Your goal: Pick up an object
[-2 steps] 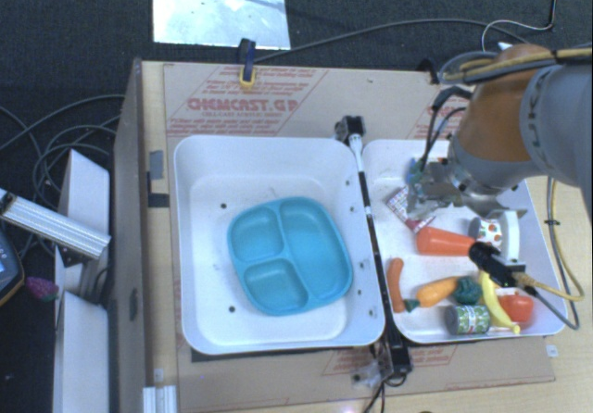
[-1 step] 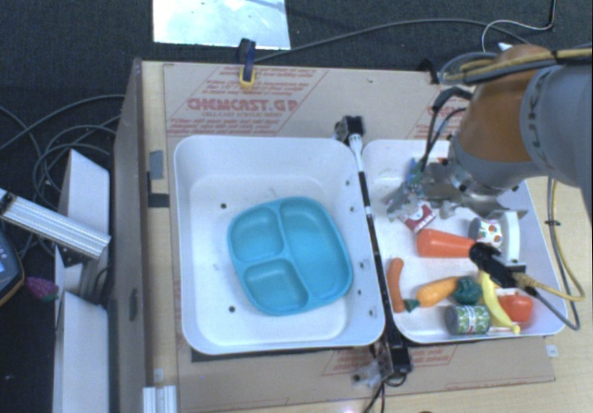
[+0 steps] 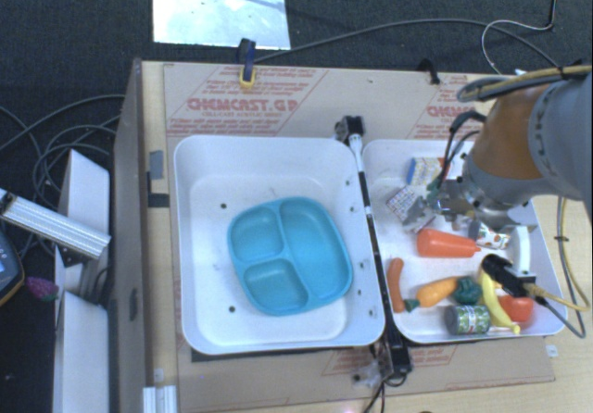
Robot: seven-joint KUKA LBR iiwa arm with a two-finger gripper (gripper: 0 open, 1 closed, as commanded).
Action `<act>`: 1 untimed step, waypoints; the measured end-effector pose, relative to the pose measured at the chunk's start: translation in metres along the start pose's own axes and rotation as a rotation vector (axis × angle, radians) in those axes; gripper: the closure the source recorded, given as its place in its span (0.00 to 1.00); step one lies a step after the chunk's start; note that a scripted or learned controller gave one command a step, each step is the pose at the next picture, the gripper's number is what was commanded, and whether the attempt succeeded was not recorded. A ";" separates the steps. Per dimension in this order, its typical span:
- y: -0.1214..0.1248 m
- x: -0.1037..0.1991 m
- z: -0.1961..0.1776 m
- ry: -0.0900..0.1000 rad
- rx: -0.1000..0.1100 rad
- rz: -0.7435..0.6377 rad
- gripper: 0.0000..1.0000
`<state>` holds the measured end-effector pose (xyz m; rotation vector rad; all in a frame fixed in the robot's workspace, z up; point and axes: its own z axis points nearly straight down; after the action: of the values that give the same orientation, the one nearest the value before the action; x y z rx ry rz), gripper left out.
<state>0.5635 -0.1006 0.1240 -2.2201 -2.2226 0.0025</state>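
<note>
Two white bins (image 3: pixel 278 156) are counted on the table (image 3: pixel 278 92); one blue plate (image 3: pixel 289 255) at 9 o'clock. Orange carrot (image 3: pixel 447 244), tapered, lies just below end effector (image 3: pixel 443 207); grip cannot be told.

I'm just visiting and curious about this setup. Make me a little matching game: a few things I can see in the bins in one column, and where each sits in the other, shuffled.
Things:
1. blue divided plate
2. large orange carrot
3. banana
4. small green can

Places:
A. right bin, just below the arm's wrist
B. right bin, at its near edge, lying on its side
C. left bin, in the middle
D. right bin, near right corner, beside a red item

Pairs: 1-C, 2-A, 3-D, 4-B
</note>
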 end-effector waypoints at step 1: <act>-0.020 -0.004 0.040 0.001 -0.002 0.000 0.00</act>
<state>0.5431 -0.1044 0.0840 -2.2205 -2.2231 -0.0002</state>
